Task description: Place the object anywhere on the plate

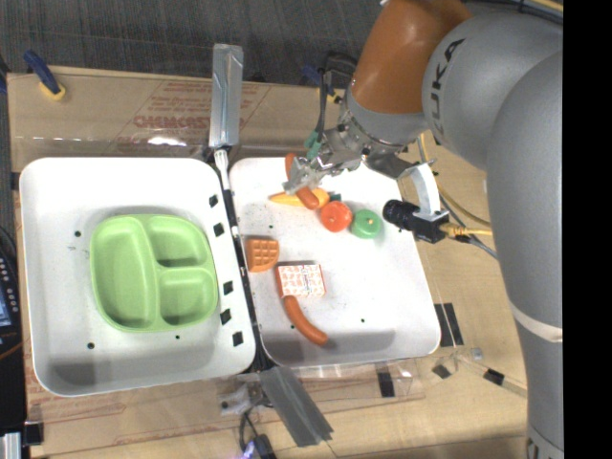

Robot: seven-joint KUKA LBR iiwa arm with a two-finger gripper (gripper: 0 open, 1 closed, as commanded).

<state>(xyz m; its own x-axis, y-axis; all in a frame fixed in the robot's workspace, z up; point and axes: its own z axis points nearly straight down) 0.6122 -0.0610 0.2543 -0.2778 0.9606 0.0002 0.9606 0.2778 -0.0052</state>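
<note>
End effector (pixel 308 172) is hovering over crowded toys, its grip state you cannot tell, while the orange carrot-like piece (pixel 308 197) is lying in the right bin (pixel 402 295), so you are risking knocking neighbours before reaching the green plate (pixel 153 272).

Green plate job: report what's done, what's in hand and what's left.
Done: nothing; the green plate in the left bin carries no object. In hand: the end effector is down among the toy foods at the right bin's far edge. Left: grasp one, carry it over, place it.
</note>
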